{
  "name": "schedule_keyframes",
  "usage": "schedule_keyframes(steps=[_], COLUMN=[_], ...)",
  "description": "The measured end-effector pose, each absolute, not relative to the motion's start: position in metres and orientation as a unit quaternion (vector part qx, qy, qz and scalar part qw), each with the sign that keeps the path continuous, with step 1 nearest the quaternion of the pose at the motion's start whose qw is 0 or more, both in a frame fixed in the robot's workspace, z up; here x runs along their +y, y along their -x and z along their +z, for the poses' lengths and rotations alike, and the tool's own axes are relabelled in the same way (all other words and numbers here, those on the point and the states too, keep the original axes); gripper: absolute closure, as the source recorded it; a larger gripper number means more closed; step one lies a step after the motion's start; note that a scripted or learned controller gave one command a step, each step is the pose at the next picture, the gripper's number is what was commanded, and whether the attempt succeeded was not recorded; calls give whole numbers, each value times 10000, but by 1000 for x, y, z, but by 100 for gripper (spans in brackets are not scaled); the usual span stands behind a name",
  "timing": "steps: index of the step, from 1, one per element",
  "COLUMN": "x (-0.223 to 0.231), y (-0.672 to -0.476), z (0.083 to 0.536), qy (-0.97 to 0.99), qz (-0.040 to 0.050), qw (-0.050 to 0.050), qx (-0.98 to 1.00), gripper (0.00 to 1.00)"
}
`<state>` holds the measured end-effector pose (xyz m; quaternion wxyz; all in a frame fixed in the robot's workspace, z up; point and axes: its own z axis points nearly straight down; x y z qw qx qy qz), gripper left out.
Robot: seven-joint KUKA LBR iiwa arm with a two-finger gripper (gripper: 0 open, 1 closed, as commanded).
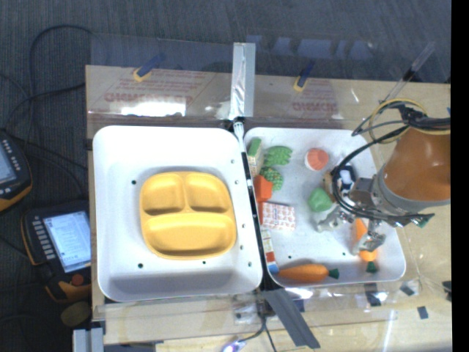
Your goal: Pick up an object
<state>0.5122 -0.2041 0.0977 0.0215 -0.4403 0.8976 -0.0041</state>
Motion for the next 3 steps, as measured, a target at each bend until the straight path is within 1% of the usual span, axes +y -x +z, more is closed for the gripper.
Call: schedule_keyframes(steps=[1, 2, 3], x=[-159, -196, -147], y=[-581, -542, -585], z=[91, 94, 91], qy=[4562, 4322, 4851], qz=[-41, -28, -49], qw=[82, 123, 64], qx=[8898, 9017, 8744], gripper=[0, 0, 0])
